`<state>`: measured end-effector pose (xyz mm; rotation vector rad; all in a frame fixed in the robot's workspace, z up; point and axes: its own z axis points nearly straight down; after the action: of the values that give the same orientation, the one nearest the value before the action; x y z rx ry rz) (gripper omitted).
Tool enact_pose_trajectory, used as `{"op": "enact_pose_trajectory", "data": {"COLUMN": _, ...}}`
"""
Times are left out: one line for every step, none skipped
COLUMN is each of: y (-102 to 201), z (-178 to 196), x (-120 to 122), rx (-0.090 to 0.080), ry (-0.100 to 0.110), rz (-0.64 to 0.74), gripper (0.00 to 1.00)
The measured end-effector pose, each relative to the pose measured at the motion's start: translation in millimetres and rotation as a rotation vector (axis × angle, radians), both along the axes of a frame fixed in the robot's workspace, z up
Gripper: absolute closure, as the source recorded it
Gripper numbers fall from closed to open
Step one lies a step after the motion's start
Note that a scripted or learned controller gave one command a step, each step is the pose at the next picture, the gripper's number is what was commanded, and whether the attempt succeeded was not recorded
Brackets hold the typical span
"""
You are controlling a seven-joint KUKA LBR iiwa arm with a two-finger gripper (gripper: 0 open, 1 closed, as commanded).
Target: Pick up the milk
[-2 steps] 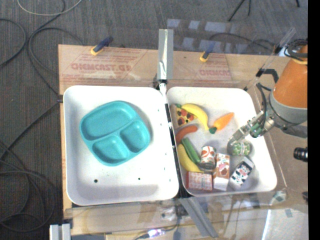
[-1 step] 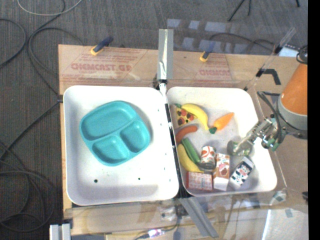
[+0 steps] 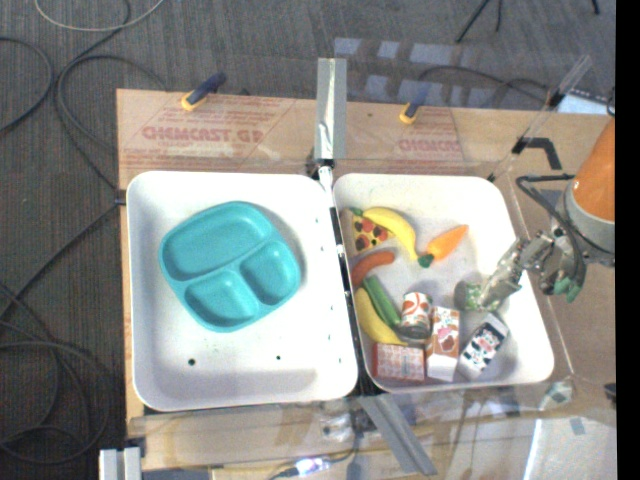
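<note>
The gripper [image 3: 512, 268] hangs above the milk [image 3: 481, 349] (grip state unclear), so pickup remains undone.

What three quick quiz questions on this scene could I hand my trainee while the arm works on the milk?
1. True or false: the teal plate lies in the left bin.
2. Which sits nearest the milk carton? A) carrot B) banana C) strawberry box
3. Fill in: the gripper hovers over the ____ bin.

Key: 1 true; 2 C; 3 right.
</note>
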<state>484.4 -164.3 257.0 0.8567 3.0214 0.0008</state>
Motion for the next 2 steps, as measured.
{"op": "enact_pose_trajectory", "data": {"y": -14, "z": 25, "x": 0, "rx": 0.000, "ry": -0.001, "rz": 0.200, "gripper": 1.00}}
{"op": "enact_pose_trajectory", "data": {"y": 28, "z": 64, "x": 1, "rx": 0.000, "ry": -0.001, "rz": 0.235, "gripper": 1.00}}
